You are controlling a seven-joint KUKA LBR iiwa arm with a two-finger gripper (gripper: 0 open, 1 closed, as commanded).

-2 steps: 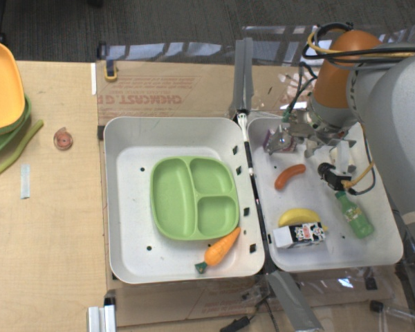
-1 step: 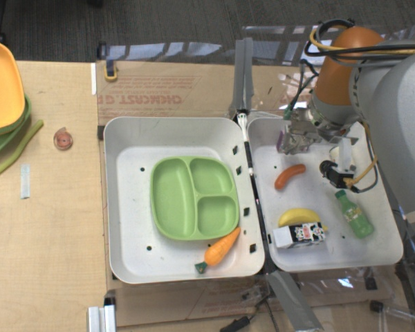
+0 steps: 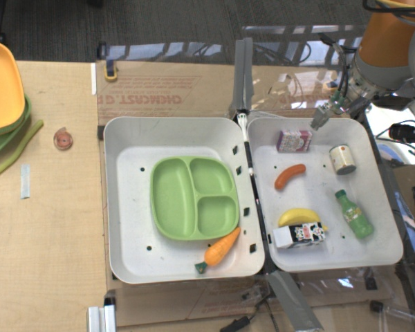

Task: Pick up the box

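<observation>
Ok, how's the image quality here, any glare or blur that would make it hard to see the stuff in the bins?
In the camera view the light is even and both bins are sharp; the white right bin is bright but not washed out. Glare sits on the reflective strip behind the bins and at the right edge. The gripper is small and slightly soft. Shadows under the purple box and banana are faint.

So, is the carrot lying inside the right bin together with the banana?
No, the carrot lies in the left bin, against the green divided plate; the banana is in the right bin.
</observation>
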